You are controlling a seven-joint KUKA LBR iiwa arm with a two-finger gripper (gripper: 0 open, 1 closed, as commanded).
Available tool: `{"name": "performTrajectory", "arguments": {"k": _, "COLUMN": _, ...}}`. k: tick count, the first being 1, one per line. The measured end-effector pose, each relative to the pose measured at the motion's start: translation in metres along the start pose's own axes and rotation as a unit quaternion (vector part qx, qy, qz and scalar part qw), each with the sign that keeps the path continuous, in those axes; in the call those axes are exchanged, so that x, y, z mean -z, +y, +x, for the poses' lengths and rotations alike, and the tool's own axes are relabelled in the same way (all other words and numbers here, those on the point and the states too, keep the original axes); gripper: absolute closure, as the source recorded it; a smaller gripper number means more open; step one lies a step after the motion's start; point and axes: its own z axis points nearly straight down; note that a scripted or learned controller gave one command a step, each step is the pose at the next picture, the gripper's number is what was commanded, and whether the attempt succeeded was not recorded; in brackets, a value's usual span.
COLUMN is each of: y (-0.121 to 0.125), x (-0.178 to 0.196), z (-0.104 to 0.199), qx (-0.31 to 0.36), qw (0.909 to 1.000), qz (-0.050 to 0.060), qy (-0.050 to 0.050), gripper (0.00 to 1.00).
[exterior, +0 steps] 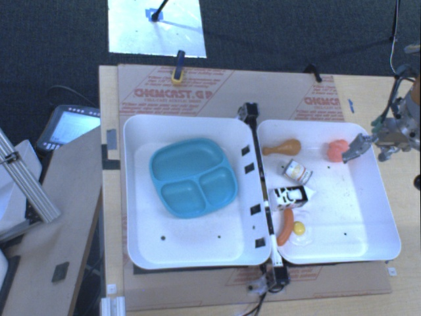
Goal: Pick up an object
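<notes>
Now the hand [360,147] is hovering over the far right corner of the right bin [368,242], just beside a pink toy [337,150]; whether it is wide or narrow cannot be told, and nothing is showing in its grasp. Lying in that same bin are a toy drumstick [283,148], a small can [297,171], a black-and-white carton [291,195], a sausage [285,225] and a fried egg [300,230]. Sitting in the left bin [141,236] is a blue divided plate [193,177].
</notes>
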Motion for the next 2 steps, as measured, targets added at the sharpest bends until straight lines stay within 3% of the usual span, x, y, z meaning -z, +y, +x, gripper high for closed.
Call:
{"name": "performTrajectory", "arguments": {"k": 1, "y": 0.002, "x": 0.007, "z": 0.001, "qx": 0.002, "qw": 1.0000, "qz": -0.006, "qy": -0.001, "gripper": 0.00}}
{"name": "performTrajectory", "arguments": {"k": 2, "y": 0.013, "x": -0.045, "z": -0.003, "qx": 0.001, "qw": 1.0000, "qz": -0.005, "qy": -0.001, "gripper": 0.00}}
